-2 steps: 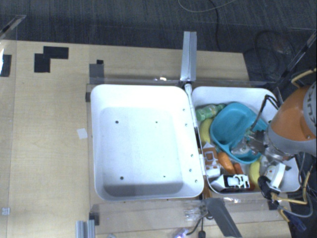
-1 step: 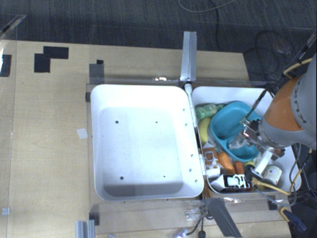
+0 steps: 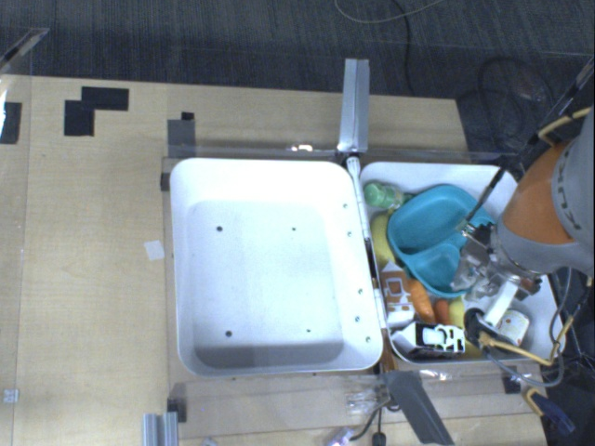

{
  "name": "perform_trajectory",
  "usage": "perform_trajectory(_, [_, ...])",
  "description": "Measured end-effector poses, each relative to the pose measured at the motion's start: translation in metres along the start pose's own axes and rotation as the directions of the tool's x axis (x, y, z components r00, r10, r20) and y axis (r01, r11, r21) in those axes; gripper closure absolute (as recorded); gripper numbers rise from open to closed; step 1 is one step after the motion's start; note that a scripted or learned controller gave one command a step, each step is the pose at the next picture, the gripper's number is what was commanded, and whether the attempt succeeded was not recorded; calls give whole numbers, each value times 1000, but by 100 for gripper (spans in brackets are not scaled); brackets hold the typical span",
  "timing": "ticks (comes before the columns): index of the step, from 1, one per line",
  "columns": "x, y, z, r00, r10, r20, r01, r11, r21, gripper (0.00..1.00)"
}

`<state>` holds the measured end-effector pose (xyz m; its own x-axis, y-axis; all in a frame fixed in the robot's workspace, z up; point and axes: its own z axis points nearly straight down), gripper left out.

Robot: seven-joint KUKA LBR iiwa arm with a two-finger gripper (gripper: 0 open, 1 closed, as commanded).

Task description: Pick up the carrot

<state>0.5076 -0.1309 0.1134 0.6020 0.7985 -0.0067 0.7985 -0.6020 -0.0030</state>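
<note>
- Carrot (image 3: 421, 299): orange, tapered, smooth-looking; lies in right bin (image 3: 423, 169) among clutter, just left of the gripper (image 3: 471, 282) and slightly below it. Not lifted, so the pick isn't done yet, by my read.
- Gripper: low over right bin, metal/grey hardware w/ cables around it. Jaw state: can't tell, too cluttered and small. Nothing seen between them, so no grasp to report.
- Left to do, as I judge: get onto carrot, close, lift clear of bin.
- Teal bowl (image 3: 429, 232): glossy plastic, rounded, tilted; touching or just up-left of gripper, crowds the carrot from above.
- Yellow item (image 3: 379, 235): curved, banana-like, left of bowl, further from jaws than carrot.
- Green item (image 3: 381, 194): pale, lumpy, far corner, well apart from jaws.
- Black/white toy (image 3: 437, 338): boxy, car-like, below carrot, near gripper's lower left.
- Left bin (image 3: 270, 258): shallow white plastic, rounded corners, matte; well left of the jaws.
</note>
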Motion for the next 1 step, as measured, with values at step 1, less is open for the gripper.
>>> perform_trajectory(1, [-19,85,-94,1000,7,-2,-7,1000,0,100])
